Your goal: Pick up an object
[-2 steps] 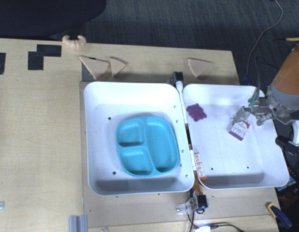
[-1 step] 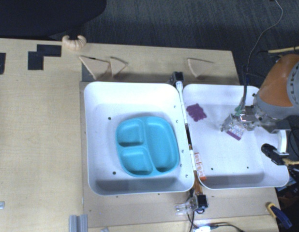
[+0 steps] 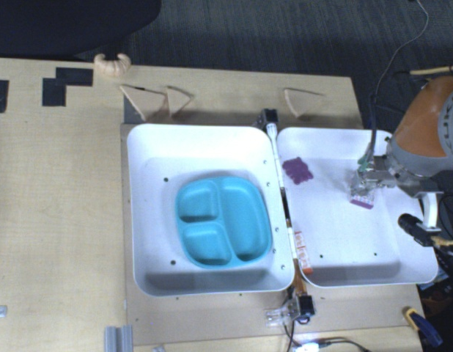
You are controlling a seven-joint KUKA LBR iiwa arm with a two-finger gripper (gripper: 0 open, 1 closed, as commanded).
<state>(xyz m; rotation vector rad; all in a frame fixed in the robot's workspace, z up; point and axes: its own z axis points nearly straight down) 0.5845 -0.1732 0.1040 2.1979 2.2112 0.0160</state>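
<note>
A blue three-compartment plate (image 3: 223,220) lies in the left bin (image 3: 149,156). In the right bin (image 3: 336,259), a purple piece (image 3: 297,170) rests near the back left corner. A second small purple piece (image 3: 363,202) lies at the right side of that bin. My gripper (image 3: 364,188) reaches in from the right and sits directly over this second piece, at or just above it. The arm's grey body and orange band (image 3: 424,127) hang over the bin's right edge.
A divider rail (image 3: 279,189) runs between the two bins. Cables and a small connector (image 3: 300,310) lie at the bench's front edge. Black parts of the arm (image 3: 421,229) overhang the right bin's right rim.
</note>
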